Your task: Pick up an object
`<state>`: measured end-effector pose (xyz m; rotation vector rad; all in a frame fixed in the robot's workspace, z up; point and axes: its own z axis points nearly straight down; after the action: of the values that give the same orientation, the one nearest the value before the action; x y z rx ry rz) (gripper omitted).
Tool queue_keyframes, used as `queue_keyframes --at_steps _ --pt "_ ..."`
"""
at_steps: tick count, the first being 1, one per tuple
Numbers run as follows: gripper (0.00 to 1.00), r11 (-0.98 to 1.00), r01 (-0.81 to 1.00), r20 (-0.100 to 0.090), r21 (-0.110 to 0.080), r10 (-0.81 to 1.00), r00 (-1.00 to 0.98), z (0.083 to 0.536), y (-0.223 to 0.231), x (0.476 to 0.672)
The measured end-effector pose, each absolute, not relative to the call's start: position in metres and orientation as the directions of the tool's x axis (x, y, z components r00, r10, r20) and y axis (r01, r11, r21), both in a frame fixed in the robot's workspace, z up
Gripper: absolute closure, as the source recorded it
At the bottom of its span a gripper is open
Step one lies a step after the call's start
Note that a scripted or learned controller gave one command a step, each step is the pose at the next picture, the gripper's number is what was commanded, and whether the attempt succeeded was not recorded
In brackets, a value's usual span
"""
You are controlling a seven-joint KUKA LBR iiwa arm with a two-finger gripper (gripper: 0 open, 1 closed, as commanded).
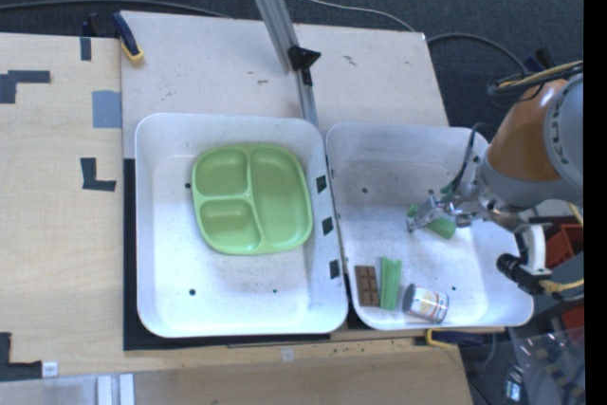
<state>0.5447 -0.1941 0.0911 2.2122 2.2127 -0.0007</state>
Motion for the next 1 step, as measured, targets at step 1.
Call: queue_keyframes --at_steps 1 --pt "1.00 0.002 1.000 -0.003 0.001 1.000 -0.002 0.0995 -0.1914 0.5429"
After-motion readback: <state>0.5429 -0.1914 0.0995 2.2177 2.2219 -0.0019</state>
